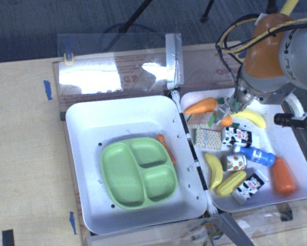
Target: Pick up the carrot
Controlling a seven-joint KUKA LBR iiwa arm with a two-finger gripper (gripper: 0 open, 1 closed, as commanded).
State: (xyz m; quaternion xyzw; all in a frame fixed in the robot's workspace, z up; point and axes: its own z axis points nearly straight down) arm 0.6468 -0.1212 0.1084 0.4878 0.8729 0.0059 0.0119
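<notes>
The grey arm [292,57] reaches in from the right, orange band uppermost, wrist bent down into the right bin's [303,155] far side. Its tool [234,106] hangs over the clutter there; whether it is clenched or released, I cannot tell. The carrot [200,106] lies at the bin's far left corner, just beside the tool. Three bananas [214,169] and three cow-print cartons [237,136] share that bin. The left bin [85,127] holds one green divided tray [140,172].
</notes>
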